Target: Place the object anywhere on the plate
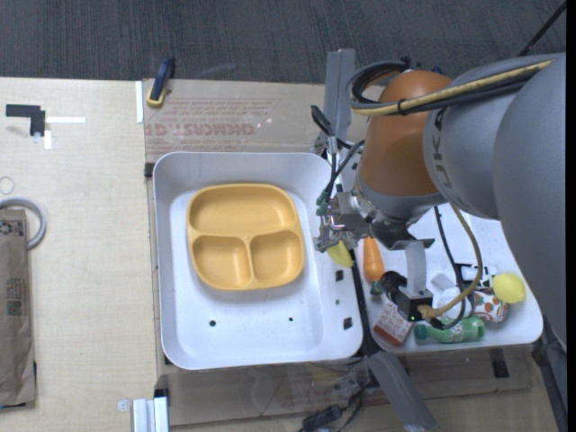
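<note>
Gripper (pixel 337 232) at the seam between the 2 bins, finger state can't tell. Small yellow object (pixel 339 255) just below it, beside orange carrot-like piece (pixel 372 257). Probably light, stiff, slick plastic; grip across its middle. Yellow plate (pixel 245 235) bare.

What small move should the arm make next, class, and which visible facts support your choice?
Probably a short drop into the right bin: the gripper sits over that bin's left edge near the orange object, while the yellow plate lies in the left bin.
</note>
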Controlling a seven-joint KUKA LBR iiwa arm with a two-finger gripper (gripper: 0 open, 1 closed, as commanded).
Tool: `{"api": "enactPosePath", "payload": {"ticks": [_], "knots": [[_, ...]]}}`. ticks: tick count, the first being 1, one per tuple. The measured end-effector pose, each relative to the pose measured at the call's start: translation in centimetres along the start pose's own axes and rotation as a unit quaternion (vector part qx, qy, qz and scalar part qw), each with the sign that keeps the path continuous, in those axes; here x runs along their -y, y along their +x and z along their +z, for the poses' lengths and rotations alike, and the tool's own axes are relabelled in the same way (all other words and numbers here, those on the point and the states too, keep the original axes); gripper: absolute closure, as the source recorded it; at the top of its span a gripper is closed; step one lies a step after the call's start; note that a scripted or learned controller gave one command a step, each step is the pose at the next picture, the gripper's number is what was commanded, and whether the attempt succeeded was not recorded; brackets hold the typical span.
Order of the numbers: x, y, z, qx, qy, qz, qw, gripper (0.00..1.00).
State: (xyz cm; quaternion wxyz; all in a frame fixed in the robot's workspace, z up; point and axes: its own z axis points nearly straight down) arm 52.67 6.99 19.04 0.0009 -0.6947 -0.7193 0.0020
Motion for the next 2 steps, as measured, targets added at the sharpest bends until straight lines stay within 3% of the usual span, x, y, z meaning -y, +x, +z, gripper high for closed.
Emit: {"api": "enactPosePath", "payload": {"ticks": [1, 2], "knots": [[-2.51, 5.18, 2.07, 0.001, 0.000, 0.039, 0.9992, 1.00], [-2.52, 5.17, 2.06, 0.001, 0.000, 0.039, 0.9992, 0.00]]}}
